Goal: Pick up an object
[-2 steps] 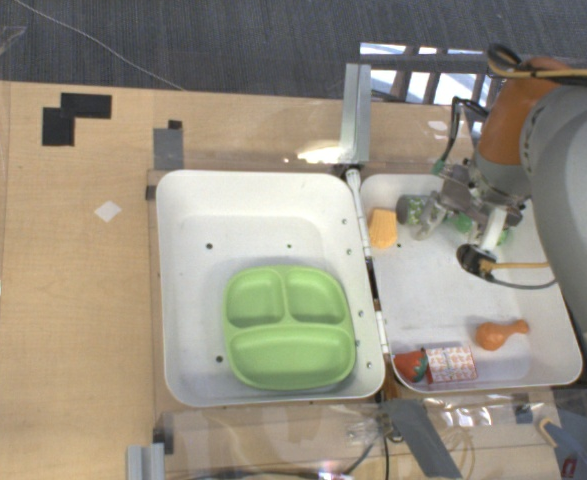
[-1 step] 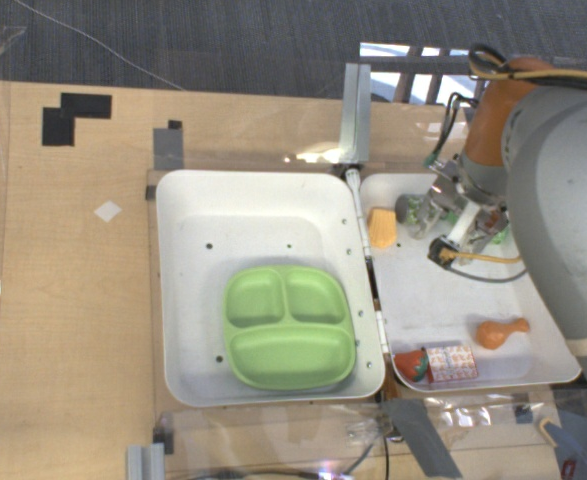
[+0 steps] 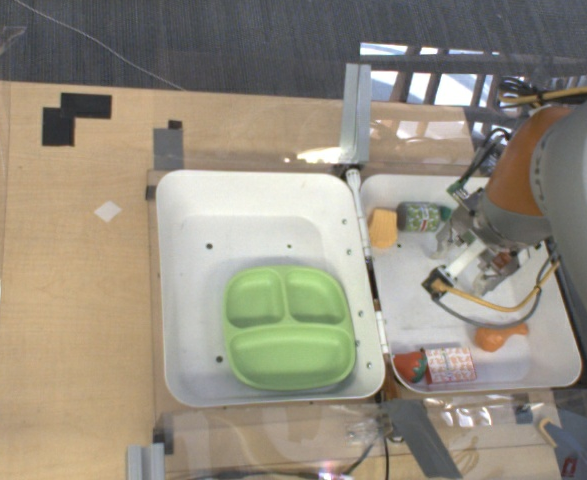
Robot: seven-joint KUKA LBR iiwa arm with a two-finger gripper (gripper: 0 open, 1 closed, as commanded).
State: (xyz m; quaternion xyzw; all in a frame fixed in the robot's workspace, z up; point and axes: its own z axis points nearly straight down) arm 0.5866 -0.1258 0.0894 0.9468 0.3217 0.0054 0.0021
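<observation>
— Along the lower edge of the right bin [image 3: 413, 313], what is lying there?

— A red thing [image 3: 409, 366] is lying against a patterned box [image 3: 451, 364]; the two are touching. Just above them and to the right, an orange thing [image 3: 495, 339] is resting on the bin floor.

— And the left bin [image 3: 188, 268]?

— A green plate [image 3: 290, 326] with three compartments is sitting in its lower half, close to the wall between the bins.

— Where is the pincer [image 3: 483, 248] hanging?

— It is hanging over the middle of the right bin, at the end of the grey arm [image 3: 563, 178] that is reaching in from the right of the frame. I cannot tell whether it is wide or narrow, and nothing is showing in its grasp.

— So the things to pick are lying where?

— All around it on the bin floor. Higher in the frame, a yellow block [image 3: 383, 229] is sitting by the bin's left wall, and a green bottle [image 3: 422, 216] is lying on its side just to the right of it, near the pincer.

— Beyond the bins?

— The pale wooden surface [image 3: 63, 298] is carrying black patches [image 3: 73, 116] at upper left, and dark floor [image 3: 223, 18] is running across the top.
</observation>
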